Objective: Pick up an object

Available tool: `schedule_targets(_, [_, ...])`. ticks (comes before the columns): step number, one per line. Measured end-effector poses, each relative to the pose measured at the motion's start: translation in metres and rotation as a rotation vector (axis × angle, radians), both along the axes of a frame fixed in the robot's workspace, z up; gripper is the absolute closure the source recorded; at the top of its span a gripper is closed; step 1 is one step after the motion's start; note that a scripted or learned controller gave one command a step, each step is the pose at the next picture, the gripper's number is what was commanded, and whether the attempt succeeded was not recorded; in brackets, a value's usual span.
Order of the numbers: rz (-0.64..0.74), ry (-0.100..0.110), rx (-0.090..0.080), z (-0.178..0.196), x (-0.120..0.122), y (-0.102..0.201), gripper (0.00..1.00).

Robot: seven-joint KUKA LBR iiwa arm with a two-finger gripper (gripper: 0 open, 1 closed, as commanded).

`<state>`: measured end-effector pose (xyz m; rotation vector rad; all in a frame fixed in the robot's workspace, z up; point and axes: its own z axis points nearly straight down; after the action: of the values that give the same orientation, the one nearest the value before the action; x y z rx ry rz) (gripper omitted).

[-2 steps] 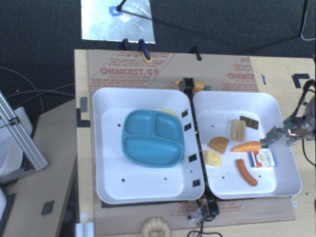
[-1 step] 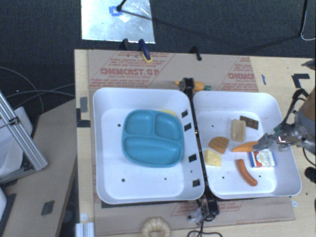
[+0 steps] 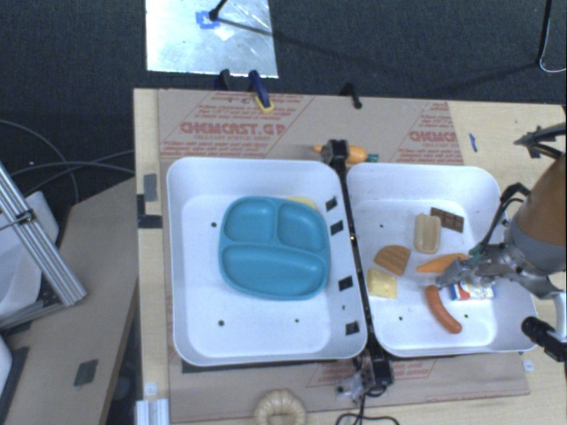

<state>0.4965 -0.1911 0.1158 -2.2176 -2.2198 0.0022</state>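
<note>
We see dark carpet (image 3: pixel 399 25) at the far side, a shiny metal sheet (image 3: pixel 211 23) lying on it, and a grey side table (image 3: pixel 80 282) at left.

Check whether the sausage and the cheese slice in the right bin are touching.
Apart. The camera view shows bare white bin floor between the sausage and the cheese slice.

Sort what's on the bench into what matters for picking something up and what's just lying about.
For the job:
gripper, over the right bin
sausage
carrot
cheese wedge
bread piece
cracker
chocolate bar

Lying about:
blue divided plate in the left bin
doughnut at the bench's front edge
</note>
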Motion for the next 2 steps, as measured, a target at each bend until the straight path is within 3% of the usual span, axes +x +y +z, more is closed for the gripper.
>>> schedule_targets(1, [-0.004,-0.016,-0.01,-0.027,0.003,-0.003,0.0])
schedule_targets(2, [0.0,-0.023,-0.01,-0.014,0.006,-0.003,1.0])
